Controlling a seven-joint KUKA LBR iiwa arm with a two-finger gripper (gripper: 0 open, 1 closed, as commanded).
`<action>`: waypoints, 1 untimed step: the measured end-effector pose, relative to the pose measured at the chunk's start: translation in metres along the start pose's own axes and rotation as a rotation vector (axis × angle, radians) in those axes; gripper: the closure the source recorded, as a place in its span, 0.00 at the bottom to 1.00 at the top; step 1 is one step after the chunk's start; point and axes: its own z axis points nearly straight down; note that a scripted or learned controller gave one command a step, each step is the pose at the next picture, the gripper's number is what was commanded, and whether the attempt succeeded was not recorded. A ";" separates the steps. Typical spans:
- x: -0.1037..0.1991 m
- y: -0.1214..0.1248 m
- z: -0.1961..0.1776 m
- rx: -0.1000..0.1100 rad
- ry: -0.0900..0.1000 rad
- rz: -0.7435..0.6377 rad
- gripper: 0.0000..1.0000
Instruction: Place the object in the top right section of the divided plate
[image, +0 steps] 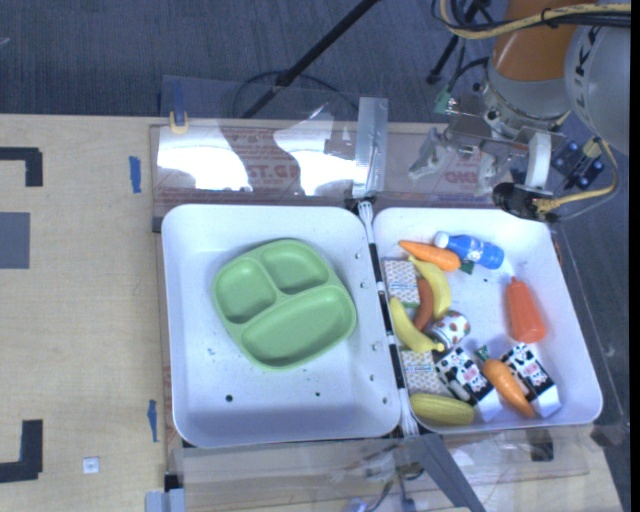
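The right bin (570, 300) is crowded: a blue bottle (476, 250), carrots (430, 254), a yellow banana (408, 325) and milk cartons (528, 378). The green divided plate (285, 302) lies in the left bin (190, 330), well apart from the tool (470, 150), which hangs above the right bin's far edge; how far open it is, I cannot tell.

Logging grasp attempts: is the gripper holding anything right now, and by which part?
Nothing is held: the gripper hangs above the right bin's far rim, nothing between its fingers.

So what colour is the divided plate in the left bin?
Light green, clear in the camera view: divided plate, lying in the white left bin.
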 end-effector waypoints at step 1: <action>0.000 0.000 0.000 0.000 0.000 0.000 0.00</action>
